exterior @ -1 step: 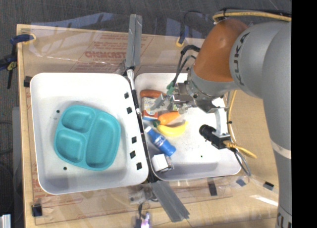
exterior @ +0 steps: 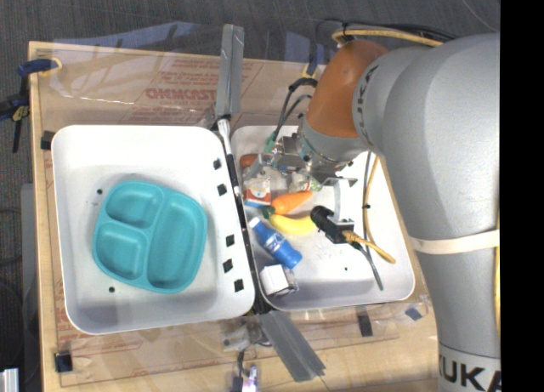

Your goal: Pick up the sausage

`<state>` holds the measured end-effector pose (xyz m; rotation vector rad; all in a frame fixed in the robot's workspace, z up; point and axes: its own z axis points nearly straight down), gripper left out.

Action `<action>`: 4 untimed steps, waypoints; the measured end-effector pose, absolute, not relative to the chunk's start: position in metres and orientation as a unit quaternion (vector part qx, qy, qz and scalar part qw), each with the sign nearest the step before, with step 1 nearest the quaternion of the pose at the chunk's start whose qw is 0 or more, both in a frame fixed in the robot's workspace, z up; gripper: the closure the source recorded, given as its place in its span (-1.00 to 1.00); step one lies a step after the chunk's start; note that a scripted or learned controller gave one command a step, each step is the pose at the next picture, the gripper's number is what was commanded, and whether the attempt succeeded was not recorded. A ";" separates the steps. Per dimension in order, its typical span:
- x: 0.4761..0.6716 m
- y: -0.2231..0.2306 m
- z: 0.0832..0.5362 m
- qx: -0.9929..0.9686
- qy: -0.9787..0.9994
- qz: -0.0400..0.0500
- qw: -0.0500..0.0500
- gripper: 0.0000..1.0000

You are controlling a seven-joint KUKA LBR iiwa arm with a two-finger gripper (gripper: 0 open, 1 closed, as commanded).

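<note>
Sausage (exterior: pixel 247 161) lies just left of the pincer (exterior: pixel 285 169), whose grip state cannot be told.

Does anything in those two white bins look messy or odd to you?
Nothing looks broken or spilled. The right bin is crowded: a carrot, a banana, a blue bottle and other small items lie jumbled under the gripper. The left bin holds one teal divided plate, lying flat.

Colours on the bench and in the two bins

The bins (exterior: pixel 76 152) are white; the divided plate (exterior: pixel 150 235) is teal, the carrot (exterior: pixel 293 202) orange, the banana (exterior: pixel 293 224) yellow, the bottle (exterior: pixel 278 243) blue, and the arm (exterior: pixel 442 127) grey with an orange band (exterior: pixel 340 93).
</note>
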<state>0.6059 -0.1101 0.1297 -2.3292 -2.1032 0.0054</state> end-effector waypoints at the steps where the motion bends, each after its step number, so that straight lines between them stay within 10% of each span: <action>1: 0.666 -0.133 0.106 -0.766 -0.643 -0.009 -0.008 -1.00; 2: 0.666 -0.132 0.116 -0.764 -0.646 -0.008 -0.007 1.00; 3: 0.666 -0.131 0.116 -0.763 -0.646 -0.008 -0.007 -1.00; 4: 0.643 -0.123 0.095 -0.727 -0.686 -0.001 -0.001 -1.00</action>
